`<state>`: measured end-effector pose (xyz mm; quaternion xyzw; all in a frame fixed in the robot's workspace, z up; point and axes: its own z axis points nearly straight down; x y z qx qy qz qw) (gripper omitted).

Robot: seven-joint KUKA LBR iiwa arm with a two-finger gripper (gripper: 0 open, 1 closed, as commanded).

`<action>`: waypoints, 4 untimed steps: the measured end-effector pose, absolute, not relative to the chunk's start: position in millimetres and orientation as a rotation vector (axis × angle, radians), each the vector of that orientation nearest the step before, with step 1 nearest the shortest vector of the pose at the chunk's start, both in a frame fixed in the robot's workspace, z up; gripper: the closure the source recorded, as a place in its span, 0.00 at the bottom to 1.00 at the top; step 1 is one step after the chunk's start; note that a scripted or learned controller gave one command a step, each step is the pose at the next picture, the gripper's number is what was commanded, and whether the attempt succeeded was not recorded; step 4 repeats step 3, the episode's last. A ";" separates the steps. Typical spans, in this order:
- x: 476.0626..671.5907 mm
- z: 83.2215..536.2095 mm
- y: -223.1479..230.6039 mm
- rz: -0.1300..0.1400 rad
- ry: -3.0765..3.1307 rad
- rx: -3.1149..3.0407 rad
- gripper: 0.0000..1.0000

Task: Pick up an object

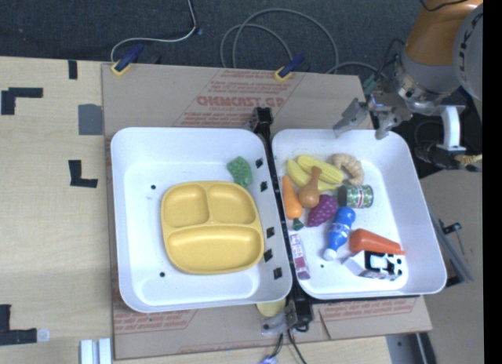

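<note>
The arm (447,17) ran off the top and right edges. The pile of toys (333,198) overlapped, the corn (314,170) partly covered by a brown piece (311,186).

Red print on cardboard sheet (235,96) under the bins, seen upside down: appears to read "CHEMCAST GP"; smaller lines beside it too blurred to read

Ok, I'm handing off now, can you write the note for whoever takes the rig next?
Tool: open, holding nothing, above the far rim of the right bin.
Right bin holds the toys: corn, carrot, grapes, blue bottle, small can.
Left bin: yellow divided plate, green toy.
Done: nothing picked.
Left: descend, grasp one object, lift.
</note>
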<state>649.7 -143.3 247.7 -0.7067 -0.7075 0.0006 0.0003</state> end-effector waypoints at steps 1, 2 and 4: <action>613.6 105.4 -101.6 0.013 -2.215 -2.209 0.00; 660.9 80.8 -104.7 0.035 -2.197 -2.204 0.00; 660.0 92.2 -107.9 0.039 -2.202 -2.210 1.00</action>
